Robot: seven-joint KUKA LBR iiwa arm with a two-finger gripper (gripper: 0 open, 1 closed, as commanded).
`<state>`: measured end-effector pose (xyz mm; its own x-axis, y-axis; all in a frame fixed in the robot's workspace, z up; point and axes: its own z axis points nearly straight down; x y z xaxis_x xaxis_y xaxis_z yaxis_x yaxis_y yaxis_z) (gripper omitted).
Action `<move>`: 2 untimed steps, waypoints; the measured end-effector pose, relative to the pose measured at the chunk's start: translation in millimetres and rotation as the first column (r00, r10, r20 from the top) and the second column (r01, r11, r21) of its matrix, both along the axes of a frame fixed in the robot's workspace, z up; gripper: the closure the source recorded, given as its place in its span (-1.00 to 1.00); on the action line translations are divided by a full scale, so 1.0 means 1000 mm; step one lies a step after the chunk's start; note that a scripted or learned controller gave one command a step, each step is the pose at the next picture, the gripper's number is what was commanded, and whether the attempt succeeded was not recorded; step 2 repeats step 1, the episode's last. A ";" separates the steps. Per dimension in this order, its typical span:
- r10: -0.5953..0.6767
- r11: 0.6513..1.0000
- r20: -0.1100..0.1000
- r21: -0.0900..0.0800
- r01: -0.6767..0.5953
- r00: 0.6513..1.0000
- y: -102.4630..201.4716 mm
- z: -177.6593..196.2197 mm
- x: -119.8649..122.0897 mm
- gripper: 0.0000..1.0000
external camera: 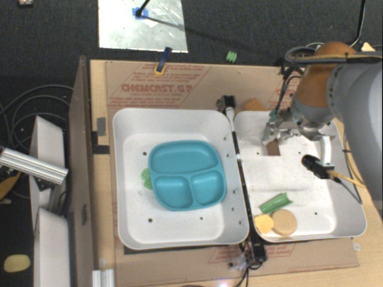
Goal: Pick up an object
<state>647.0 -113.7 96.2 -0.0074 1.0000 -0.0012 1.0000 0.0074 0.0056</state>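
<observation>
My gripper [274, 137] hangs over the far left part of the right bin [311, 220], close to its back wall. A small brown piece [273, 149] shows right below the gripper's tip; whether it is held is unclear. Near the front of that bin lie a green stick-shaped piece [274, 202], a yellow round piece [263, 223] and a tan round piece [284, 221], all well in front of the gripper. In the left bin [128, 160] sits a blue divided plate [187, 173], with a green piece [145, 177] peeking out at its left edge.
The grey arm [353, 94] comes in from the right over the right bin's far corner. A ridge [238, 160] separates the two bins. The bins rest on a cardboard sheet [155, 85]. A silver sheet [142, 17] and cables [36, 109] lie outside the bench.
</observation>
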 end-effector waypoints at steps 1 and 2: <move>0.002 1.000 0.001 0.003 -0.002 1.000 0.062 0.094 -0.038 1.00; 0.002 1.000 0.001 0.003 -0.002 1.000 0.062 0.094 -0.038 1.00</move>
